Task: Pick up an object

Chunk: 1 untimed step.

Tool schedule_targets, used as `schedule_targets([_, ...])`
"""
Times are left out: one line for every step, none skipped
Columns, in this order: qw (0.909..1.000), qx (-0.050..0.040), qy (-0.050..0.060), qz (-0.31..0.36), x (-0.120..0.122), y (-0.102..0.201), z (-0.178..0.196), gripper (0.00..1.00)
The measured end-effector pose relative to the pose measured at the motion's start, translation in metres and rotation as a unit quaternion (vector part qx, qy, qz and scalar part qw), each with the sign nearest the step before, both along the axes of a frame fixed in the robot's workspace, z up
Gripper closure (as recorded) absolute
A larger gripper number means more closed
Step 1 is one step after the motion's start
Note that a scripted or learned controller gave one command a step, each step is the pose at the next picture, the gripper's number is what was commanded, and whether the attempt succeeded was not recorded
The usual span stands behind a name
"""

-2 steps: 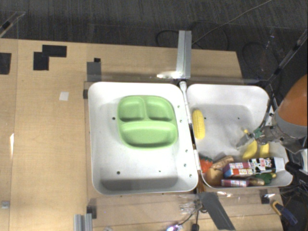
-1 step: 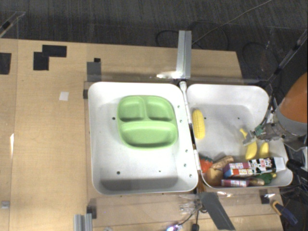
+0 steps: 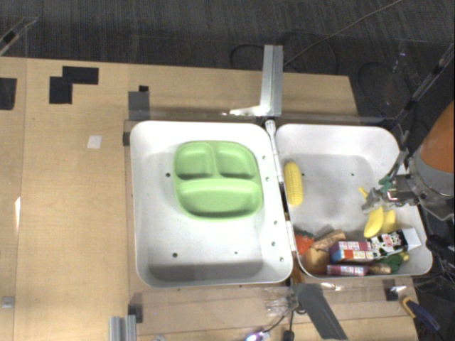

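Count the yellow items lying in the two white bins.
2: a corn cob by the right bin's left wall, and a banana beneath the gripper. More may hide in the pile.

The arm (image 3: 435, 163) shows at the right edge of the frame as a rounded bulk, with a curved orange band on top and grey casing beneath it. From that grey casing a narrower grey and silver wrist section runs leftward to the gripper (image 3: 378, 199), a small cluster of pale metal parts with a spot of green on its upper side. Its fine detail, including any screws or markings, is too small and blurred to make out.
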<state>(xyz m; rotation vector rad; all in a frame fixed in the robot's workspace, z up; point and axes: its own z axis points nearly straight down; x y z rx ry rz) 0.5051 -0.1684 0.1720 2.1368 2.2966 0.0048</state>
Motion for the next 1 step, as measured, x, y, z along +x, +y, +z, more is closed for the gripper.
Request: schedule_targets([0.9996, 0.0003, 0.0, -0.029, 0.0039, 0.0417, 0.0408, 1.0])
